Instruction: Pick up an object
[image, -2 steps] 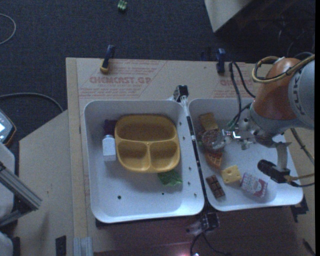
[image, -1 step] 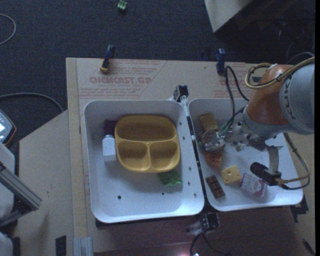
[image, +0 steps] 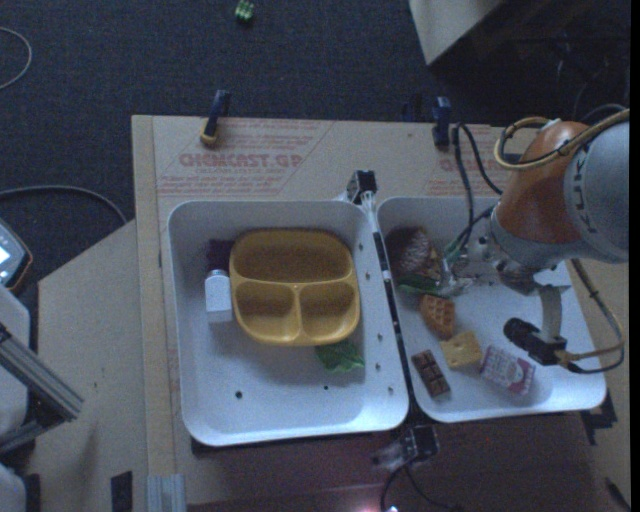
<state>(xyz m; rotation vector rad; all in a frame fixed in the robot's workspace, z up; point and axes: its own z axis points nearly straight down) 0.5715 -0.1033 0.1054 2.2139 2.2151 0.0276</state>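
Note:
My gripper (image: 455, 272) reaches into the right bin (image: 580, 392) from the right and hangs over its upper left part. It sits just right of a dark brown round item (image: 412, 250) and above a small green piece (image: 437, 289). Below it lie a brown waffle (image: 437, 314), a yellow cheese wedge (image: 461, 351), a dark chocolate bar (image: 431, 373) and a pink-and-white carton (image: 507, 370). Nothing can be made out in the gripper's grasp.
The left bin (image: 190, 300) holds a yellow divided plate (image: 294, 286), a white bottle (image: 218, 295), a purple item (image: 219, 250) and a green leaf piece (image: 340, 357). A black part with cables (image: 532, 341) hangs from the arm over the right bin.

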